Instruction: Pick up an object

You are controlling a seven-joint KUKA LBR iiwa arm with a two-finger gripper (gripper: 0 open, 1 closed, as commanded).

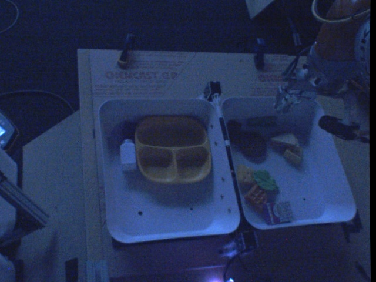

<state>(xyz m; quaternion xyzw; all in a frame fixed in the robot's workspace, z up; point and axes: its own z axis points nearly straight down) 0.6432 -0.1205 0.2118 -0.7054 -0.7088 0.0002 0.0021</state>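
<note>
A dim, blue-lit tabletop [59, 175]: the robot's hand [286, 100] hangs over the far edge of the right bin [329, 187], above its load, with nothing seen between its metal fingers; whether they stand apart or together cannot be told in this light. The candidates for picking lie just below and nearer the camera: a dark round disc [252, 145], a pale wedge-shaped piece [284, 140] touching a small yellowish block [293, 155], and, toward the near side, a green leafy-looking toy [265, 181] beside an orange block [256, 195] and a small printed carton [279, 212]. The wedge looks the easiest target, being close to the hand and standing proud of the smooth plastic floor; a straight descent with the fingers spanning its narrow sides would likely serve best. In the left bin [117, 216] sit a glossy yellow divided plate [173, 148] and a small white bottle [128, 155].
</note>
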